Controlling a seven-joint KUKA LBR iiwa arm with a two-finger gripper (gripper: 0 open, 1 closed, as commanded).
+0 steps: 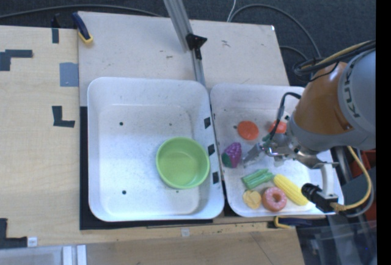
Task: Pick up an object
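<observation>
the gripper (253, 156) hangs low in the right bin (227, 99), fingers narrow and empty, just right of the purple grapes (232, 152) and above the green toy (256, 177), likely lining up a grasp among clustered toys.

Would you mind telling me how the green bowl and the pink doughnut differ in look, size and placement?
The green bowl is plainly larger than the pink doughnut. The bowl is an open hollow of plain light green, while the doughnut is a pink ring with a small hole. The bowl sits in the left bin; the doughnut lies in the right bin among other toy foods. Both are round and rest near their bins' front edge.
</observation>
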